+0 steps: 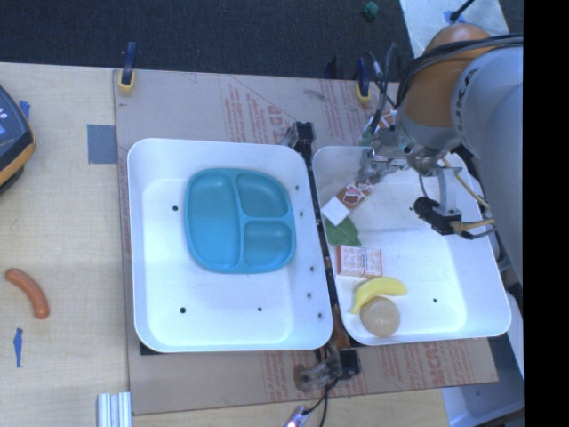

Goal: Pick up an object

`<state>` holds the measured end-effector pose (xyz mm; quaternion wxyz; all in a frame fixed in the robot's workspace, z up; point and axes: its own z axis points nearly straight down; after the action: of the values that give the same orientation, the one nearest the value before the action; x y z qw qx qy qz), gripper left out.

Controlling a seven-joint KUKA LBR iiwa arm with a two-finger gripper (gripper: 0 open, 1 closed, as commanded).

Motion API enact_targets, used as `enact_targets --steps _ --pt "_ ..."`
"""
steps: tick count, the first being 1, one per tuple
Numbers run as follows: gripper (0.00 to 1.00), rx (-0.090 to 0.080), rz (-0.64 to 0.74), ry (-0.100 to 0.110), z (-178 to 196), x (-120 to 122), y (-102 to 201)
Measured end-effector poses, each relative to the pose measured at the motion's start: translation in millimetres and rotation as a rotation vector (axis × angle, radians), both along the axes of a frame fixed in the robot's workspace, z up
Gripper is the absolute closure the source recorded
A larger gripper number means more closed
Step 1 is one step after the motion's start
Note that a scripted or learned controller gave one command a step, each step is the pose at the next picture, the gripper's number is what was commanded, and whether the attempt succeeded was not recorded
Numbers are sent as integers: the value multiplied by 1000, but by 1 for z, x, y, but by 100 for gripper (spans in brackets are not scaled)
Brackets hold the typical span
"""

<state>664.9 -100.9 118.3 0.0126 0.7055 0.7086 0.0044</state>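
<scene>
Carton point(356, 195) just beside tool point(372, 169).

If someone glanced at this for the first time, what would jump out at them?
Probably the blue divided plate, alone in the left bin. Next, the grey and orange arm reaching over the right bin's far end, and the yellow banana by a pale round ball near that bin's front.

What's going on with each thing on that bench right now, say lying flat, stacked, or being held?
Blue divided plate: flat, right way up, in the left bin.
Banana: on its side in the right bin, touching the round ball.
Round ball: resting below the banana.
Green piece: flat by the bin's left wall.
Sausage: lying on the bench, outside both bins.
Gripper: low over the right bin's far corner.
</scene>
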Motion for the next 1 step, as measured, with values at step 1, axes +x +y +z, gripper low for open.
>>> enact_targets --steps 1 --pt "0 0 0 0 0 0 0"
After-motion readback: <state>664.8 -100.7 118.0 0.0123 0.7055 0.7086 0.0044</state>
